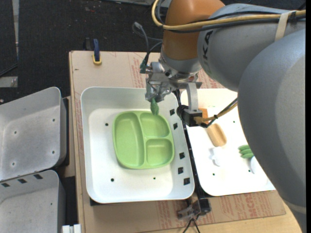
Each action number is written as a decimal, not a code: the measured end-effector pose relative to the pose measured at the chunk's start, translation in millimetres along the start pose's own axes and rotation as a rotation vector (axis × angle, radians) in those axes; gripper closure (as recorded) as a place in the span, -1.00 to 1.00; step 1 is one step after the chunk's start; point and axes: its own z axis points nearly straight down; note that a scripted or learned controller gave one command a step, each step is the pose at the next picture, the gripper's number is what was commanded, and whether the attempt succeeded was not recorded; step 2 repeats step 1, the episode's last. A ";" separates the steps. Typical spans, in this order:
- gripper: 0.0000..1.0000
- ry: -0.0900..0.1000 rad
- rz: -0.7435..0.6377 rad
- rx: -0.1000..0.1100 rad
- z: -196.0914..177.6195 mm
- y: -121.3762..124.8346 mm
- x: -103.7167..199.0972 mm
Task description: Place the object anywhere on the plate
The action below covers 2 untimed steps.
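A light green divided plate (144, 140) lies in the middle of the left white bin (97, 178). My gripper (154, 99) hangs over the plate's far right corner, pointing down. A small slim green object (154, 107) sticks out below its fingers, held between them, its lower end just above the plate's rim.
The right bin (228, 178) holds a tan bread-roll-like piece (216, 135), a small orange item (204, 113), a green piece (245, 152) and a small white item (215, 156). The arm covers much of the right bin. A blue clamp (96, 51) sits on the bench's far left edge.
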 end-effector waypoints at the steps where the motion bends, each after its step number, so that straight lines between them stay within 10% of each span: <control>1: -1.00 -0.002 0.005 0.000 0.1 0.3 -3.5; 2: -1.00 -0.002 0.005 0.000 0.1 0.3 -3.5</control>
